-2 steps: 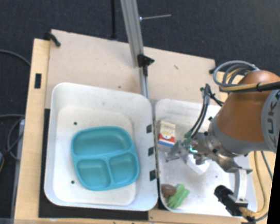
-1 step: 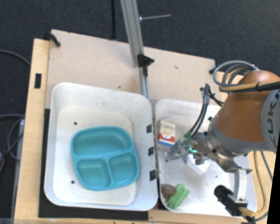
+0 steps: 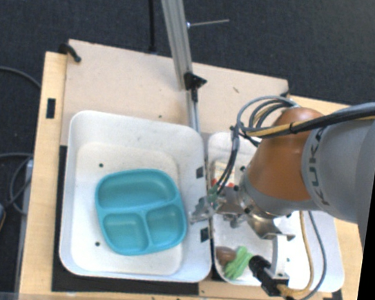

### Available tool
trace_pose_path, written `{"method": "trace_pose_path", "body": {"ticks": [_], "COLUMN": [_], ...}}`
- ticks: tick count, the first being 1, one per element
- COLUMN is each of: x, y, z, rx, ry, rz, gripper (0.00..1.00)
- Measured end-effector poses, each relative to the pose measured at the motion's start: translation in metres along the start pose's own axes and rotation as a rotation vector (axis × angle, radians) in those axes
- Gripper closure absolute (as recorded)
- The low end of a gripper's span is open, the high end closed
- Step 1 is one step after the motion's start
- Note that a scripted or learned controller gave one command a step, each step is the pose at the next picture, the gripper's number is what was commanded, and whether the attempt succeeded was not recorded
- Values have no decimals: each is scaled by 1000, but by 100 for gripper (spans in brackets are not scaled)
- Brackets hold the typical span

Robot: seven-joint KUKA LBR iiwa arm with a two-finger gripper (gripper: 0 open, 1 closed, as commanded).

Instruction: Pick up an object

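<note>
Your arm [image 3: 332,160] reaches in from the right and covers most of the right bin [image 3: 332,248]. Its gripper [image 3: 208,210] hangs over the wall where the two bins meet. The wrist hides its tip, so you cannot tell whether it is open or closed, and nothing can be seen held in it.

The left bin [image 3: 74,164] lies to the left of the gripper. In it, near the gripper and a little towards the front edge, is a teal divided plate [image 3: 140,210], lying flat. It looks like stiff, light, smooth plastic. A hold on its raised rim or a divider ridge would probably serve best, since the flat floors offer nothing to pinch.

In the right bin's front corner, just right of the gripper and towards the front of the bench, is a small green piece [image 3: 239,262]. A smaller brown piece [image 3: 224,255] touches its left side. What they are is too small to tell. Both look light. They sit tight together and close to the bin wall, so a grasp there risks nudging one aside or catching both.
</note>
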State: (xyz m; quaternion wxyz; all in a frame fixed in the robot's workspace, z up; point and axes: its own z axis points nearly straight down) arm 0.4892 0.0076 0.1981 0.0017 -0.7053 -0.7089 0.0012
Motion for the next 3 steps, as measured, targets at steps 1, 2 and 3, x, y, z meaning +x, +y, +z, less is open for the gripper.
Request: {"method": "trace_pose_path", "body": {"ticks": [1, 2, 3], "x": [-2, -2, -84], "y": [1, 1, 12], "z": [-3, -3, -75], "rx": [-5, -5, -13], "ry": [1, 0, -5], "rz": [4, 7, 11], "gripper": [0, 0, 0]}}
